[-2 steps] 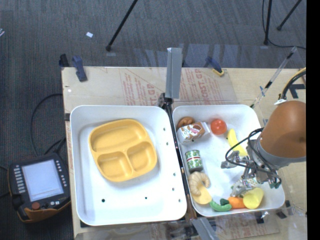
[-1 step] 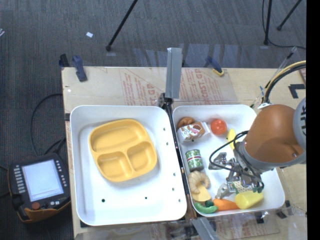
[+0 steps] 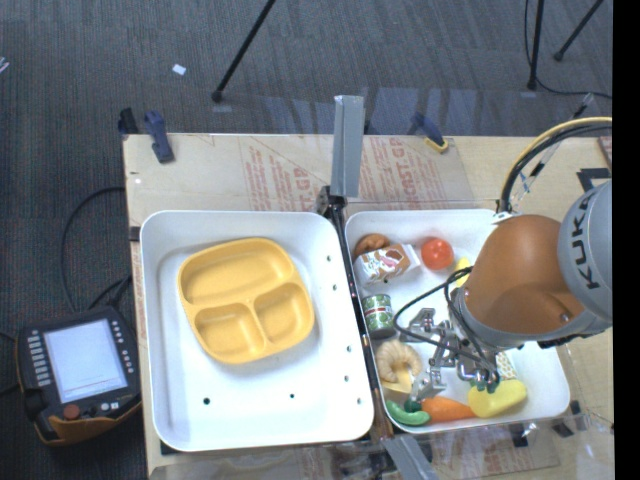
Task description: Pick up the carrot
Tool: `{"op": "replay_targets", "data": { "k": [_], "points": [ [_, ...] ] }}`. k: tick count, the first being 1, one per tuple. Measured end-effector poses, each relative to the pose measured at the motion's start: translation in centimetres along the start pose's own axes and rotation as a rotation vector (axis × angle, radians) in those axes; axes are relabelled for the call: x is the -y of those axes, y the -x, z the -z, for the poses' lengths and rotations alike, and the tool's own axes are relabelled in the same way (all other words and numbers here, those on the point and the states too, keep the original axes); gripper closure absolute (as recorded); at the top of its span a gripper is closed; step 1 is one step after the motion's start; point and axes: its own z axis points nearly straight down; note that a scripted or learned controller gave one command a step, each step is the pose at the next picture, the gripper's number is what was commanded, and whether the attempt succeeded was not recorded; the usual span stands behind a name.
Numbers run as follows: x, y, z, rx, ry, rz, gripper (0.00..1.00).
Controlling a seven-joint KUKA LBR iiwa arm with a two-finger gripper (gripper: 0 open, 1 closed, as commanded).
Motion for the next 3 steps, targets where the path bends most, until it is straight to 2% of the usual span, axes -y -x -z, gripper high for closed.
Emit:
{"op": "replay_targets", "data": {
  "k": [1, 2, 3],
  "points": [
    [4.5, 0.0, -0.4, -0.018, 0.001, -0.294, 0.0],
    [2.1, -0.6, -0.6, -0.028, -0.004, -0.532, 0.0],
    [0.4, -0.6, -0.3, -0.015, -0.006, -0.547, 0.0]
  ]
}}
